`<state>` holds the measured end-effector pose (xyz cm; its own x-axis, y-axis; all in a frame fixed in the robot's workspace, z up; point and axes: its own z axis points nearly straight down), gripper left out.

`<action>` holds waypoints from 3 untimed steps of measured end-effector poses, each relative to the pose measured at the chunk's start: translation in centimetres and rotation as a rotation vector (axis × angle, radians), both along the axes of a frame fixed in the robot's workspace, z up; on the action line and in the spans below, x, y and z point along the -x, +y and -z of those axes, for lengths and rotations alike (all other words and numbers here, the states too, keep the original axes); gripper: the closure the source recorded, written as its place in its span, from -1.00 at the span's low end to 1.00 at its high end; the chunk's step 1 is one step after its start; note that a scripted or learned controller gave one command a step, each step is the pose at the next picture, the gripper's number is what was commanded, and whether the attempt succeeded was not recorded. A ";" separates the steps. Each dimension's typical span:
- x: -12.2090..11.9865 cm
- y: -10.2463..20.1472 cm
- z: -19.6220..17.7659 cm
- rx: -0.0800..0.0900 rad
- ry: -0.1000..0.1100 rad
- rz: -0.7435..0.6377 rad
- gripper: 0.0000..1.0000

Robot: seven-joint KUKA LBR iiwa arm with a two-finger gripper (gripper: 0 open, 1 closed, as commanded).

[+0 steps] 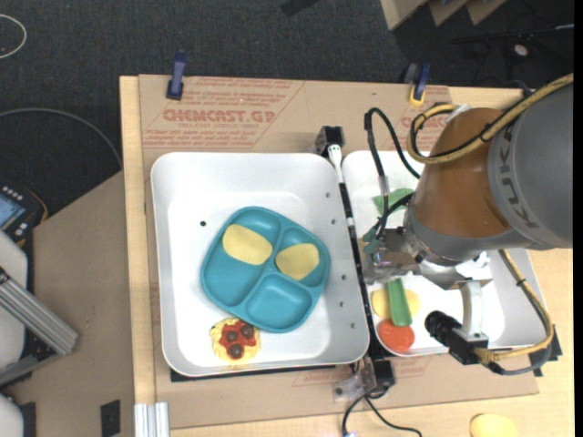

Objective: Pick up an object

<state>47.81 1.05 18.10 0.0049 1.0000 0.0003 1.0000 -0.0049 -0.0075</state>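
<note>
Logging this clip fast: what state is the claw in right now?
Claw: low over the right bin, above a green and orange toy; open, shut or holding cannot be told.

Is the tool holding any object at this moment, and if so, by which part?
It cannot be told. The arm covers the tool over the right bin. A carrot-like toy lies just below the arm, but no grip on it is visible.

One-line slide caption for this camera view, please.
KUKA arm hangs over the right bin above a toy carrot; blue divided plate sits in the left bin.
</note>
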 end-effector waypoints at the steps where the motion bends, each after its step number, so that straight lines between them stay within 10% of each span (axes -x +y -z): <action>1: -0.2 1.3 -12.3 -0.001 -0.020 -0.008 1.00; 2: -0.2 6.6 -17.2 -0.001 -0.014 -0.010 1.00; 3: 0.0 10.4 -10.1 0.001 0.002 -0.009 1.00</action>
<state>47.78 11.46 28.19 -0.0040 1.0000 -0.0004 0.9999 0.0040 -0.0099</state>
